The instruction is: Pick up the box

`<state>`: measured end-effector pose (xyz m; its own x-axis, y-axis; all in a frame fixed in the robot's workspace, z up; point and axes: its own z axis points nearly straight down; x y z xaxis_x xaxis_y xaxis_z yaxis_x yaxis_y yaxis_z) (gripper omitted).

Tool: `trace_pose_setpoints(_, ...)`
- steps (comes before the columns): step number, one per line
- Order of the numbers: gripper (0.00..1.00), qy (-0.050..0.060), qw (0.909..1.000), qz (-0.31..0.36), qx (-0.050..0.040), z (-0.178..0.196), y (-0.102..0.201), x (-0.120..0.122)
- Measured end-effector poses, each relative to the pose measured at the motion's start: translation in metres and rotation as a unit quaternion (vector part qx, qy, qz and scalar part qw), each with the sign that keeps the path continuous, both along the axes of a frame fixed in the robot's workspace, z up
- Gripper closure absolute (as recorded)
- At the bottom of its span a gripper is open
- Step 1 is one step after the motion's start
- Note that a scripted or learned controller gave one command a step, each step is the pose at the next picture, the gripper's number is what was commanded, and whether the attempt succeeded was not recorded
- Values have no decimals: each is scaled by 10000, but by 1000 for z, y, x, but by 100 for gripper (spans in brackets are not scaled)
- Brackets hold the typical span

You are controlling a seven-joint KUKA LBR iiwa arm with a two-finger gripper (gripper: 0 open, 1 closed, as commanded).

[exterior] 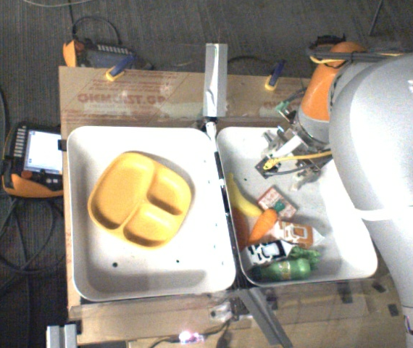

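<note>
While the arm (380, 143) leans in from the right, its claw (282, 158) hangs over the top part of the right bin (351, 263). I cannot tell if the claw is open or closed, because wires and small parts crowd around it. Nothing shows in its grip.

The box (277, 200) is small and reddish, with a bit of green on it. It lies in the right bin, below the claw and apart from it. A carrot (263, 225) touches its lower side. A banana (241, 203) lies just left of it, along the bin's left wall. Lower down sit a white and orange pack (295, 233), a black and white thing (267, 251) and a green thing (286, 269).

A yellow tray (141, 198) with three dips sits in the left bin (83, 281).
</note>
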<state>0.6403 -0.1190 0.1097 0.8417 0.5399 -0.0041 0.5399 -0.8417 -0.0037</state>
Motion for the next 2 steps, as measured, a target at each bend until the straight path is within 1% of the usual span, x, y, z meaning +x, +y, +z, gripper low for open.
trace_pose_setpoints(1,0,115,9962,-858,1,-17,-38,14)
trace_pose_setpoints(2,0,4,9883,-1522,-14,4,-49,17)
